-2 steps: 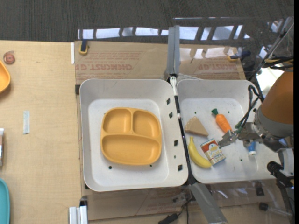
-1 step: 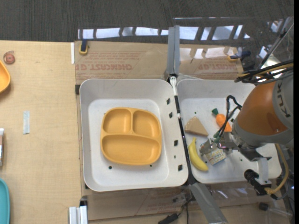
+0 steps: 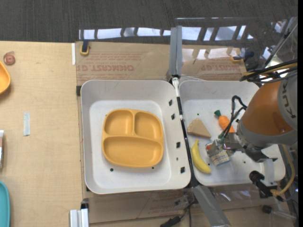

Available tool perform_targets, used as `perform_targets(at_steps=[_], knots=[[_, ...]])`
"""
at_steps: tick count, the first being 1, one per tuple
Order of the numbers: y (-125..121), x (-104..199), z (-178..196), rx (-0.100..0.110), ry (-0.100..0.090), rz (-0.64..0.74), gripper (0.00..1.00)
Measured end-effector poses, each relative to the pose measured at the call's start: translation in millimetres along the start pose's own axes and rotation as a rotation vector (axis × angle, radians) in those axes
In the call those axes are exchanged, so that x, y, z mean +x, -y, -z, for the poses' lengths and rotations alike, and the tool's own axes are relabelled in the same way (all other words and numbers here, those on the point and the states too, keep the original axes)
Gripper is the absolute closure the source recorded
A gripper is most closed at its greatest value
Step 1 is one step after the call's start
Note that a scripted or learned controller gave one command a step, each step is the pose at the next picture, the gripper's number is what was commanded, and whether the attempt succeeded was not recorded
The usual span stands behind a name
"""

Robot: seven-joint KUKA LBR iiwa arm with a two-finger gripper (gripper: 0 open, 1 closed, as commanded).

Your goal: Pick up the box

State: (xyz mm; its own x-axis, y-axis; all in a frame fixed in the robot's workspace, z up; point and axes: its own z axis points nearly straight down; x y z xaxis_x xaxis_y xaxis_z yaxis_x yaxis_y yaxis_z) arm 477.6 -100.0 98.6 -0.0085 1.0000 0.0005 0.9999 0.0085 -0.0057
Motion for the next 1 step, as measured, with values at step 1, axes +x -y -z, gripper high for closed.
perform_targets(at_steps=[1], knots=[[-53.8, 47.5, 92.3, -0.003, 0.002, -0.085, 1.0]])
